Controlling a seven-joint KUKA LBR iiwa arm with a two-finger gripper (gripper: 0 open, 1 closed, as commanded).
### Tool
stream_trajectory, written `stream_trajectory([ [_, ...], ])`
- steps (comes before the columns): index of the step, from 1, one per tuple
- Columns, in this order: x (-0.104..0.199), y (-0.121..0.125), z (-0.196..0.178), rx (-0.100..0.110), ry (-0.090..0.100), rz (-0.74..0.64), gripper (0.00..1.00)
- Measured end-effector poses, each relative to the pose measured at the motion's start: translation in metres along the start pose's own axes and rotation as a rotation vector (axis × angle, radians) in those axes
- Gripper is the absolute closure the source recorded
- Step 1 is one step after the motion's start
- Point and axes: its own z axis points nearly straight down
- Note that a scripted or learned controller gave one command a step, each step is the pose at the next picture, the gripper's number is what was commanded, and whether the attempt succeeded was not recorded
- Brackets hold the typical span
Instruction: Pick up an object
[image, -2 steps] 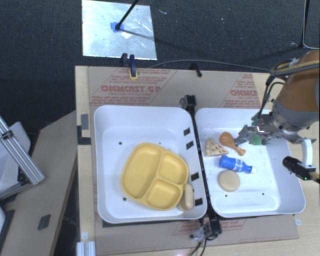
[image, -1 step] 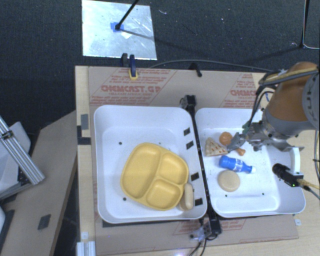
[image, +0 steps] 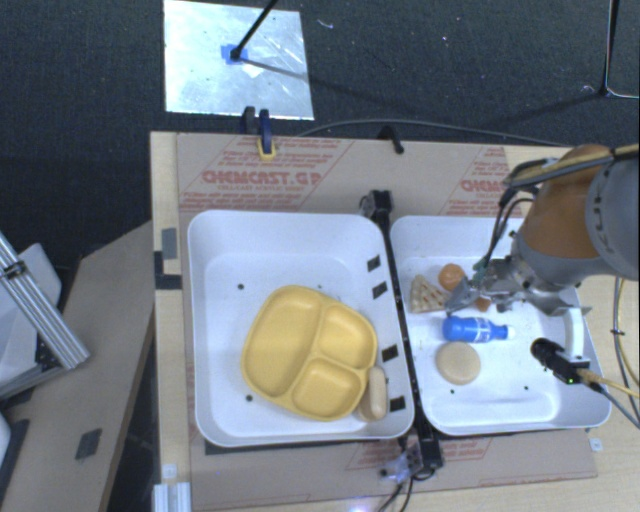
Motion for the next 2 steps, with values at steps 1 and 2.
stream_trajectory([
  [1, 0.000, 0.001, -0.013, -0.004, -0.001, -0.001, 1.00],
  [2, -0.001, 0.000, -0.056, -0.007, -0.001, -0.002, 1.00],
])
